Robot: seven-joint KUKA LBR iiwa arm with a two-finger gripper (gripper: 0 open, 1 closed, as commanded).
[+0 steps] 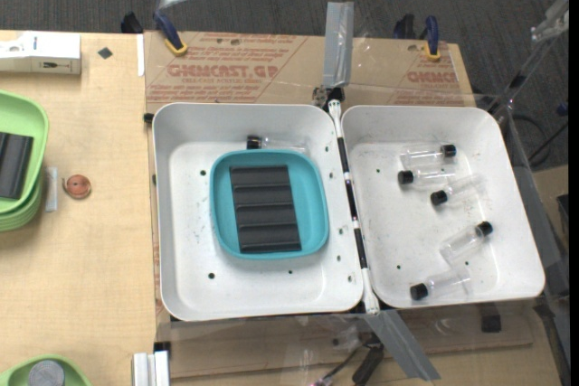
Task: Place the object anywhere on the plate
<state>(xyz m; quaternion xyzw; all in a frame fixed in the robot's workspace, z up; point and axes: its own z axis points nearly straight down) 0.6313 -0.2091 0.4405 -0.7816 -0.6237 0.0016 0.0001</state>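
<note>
Two white bins [181, 285] [520, 271]; one teal plate [312, 217] bearing one black ridged block [265, 208]; six clear black-capped vials: five [425, 159] in right bin, one [271, 143] in left.

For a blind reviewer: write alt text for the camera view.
A square teal plate carrying a ridged black block sits in the left white bin. Clear plastic vials with black caps lie scattered in the right white bin, and one more vial lies behind the plate.

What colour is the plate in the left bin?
Teal plate, with dark ribbed blocks on it; the camera view shows it.
</note>
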